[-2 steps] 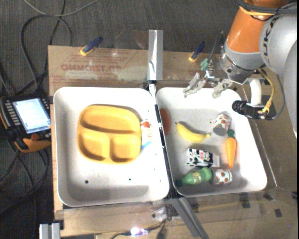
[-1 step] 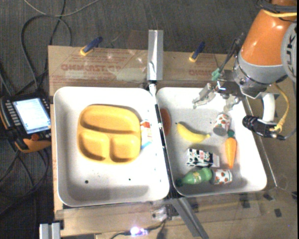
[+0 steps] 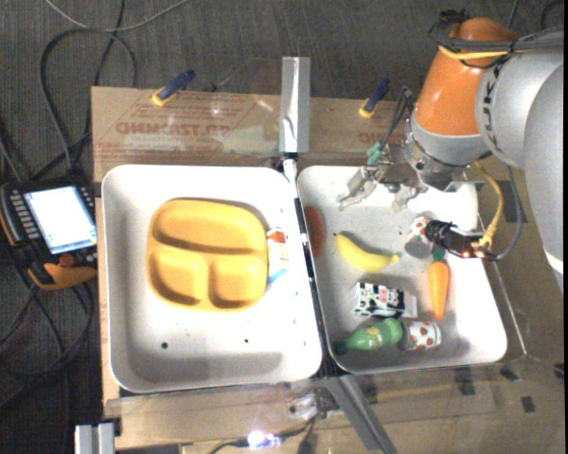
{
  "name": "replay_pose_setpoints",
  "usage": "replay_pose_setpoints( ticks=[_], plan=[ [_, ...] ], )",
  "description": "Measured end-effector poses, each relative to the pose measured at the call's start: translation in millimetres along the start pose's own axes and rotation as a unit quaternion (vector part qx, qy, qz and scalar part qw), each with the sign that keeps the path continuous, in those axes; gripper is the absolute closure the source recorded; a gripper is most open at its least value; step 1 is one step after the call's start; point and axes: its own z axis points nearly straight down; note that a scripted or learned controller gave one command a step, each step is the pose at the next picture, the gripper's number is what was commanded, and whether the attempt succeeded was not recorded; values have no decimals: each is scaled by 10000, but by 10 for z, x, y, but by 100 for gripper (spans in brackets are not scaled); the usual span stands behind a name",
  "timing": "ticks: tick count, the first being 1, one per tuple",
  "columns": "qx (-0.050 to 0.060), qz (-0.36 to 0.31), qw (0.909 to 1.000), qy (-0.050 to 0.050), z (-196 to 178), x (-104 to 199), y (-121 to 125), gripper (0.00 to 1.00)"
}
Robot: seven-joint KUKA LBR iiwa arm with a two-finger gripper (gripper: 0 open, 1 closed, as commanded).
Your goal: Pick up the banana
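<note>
The yellow banana (image 3: pixel 364 252) lies in the middle of the right bin (image 3: pixel 492 348), its curve open towards the back. My gripper (image 3: pixel 380 193) hangs over the back of that bin, a short way behind the banana and apart from it. Its two fingers are spread open with nothing between them. The orange-banded wrist rises behind it to the right.
Around the banana lie a small can (image 3: pixel 418 235), a carrot (image 3: pixel 437 289), a black-and-white carton (image 3: pixel 380 299), a green bottle (image 3: pixel 373 335) and a patterned cup (image 3: pixel 422 334). A red piece (image 3: pixel 312 229) lies by the bin's left wall. The left bin (image 3: pixel 123 348) holds a yellow divided tray (image 3: pixel 208 253).
</note>
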Motion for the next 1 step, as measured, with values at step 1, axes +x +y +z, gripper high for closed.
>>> replay_pose_setpoints(
  ticks=[1],
  plan=[
    [-3,-649,9979,13,850,-223,-439,0]
  ],
)
